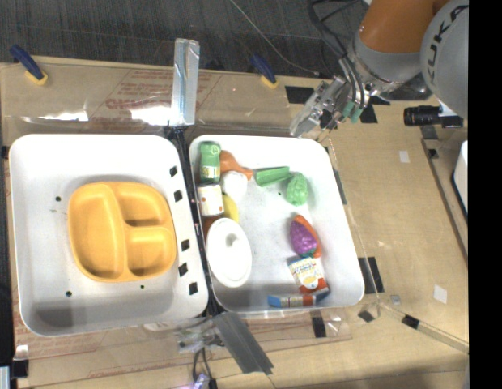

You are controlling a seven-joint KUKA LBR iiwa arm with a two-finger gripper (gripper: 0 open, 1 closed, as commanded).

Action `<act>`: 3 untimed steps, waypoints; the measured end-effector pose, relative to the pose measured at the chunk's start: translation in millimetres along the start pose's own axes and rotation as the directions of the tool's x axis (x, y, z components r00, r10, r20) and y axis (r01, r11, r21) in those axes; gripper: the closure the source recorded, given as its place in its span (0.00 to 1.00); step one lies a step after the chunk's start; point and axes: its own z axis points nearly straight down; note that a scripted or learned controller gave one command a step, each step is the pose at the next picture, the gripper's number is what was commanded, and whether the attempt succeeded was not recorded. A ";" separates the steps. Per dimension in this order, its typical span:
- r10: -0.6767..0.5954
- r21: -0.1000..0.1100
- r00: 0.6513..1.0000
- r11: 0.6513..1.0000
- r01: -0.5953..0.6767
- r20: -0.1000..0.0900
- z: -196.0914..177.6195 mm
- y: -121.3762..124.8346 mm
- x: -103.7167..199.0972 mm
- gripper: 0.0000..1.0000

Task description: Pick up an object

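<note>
The gripper (316, 113) hangs above the right bin's (340, 209) one o'clock corner, jaws apart and holding nothing. A purple toy (303, 236) lies at its six o'clock.

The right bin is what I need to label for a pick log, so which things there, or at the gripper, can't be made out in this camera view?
- Gripper: above the right bin's far corner, small and blurred; finger state unreadable.
- Bottle: label too small to read.
- Yellow item: mostly hidden by the bottle and the white lid.
- Items along the near wall: small, partly under the pouch.
</note>
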 end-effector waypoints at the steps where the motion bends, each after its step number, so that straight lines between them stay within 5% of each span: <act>1: 0.397 0.004 0.918 0.918 -0.397 -0.004 18.1 -14.8 -3.4 1.00; 2: 0.560 0.002 0.829 0.829 -0.560 -0.001 21.6 16.0 0.3 1.00; 3: 0.519 0.004 0.855 0.855 -0.519 -0.004 41.8 30.5 10.2 1.00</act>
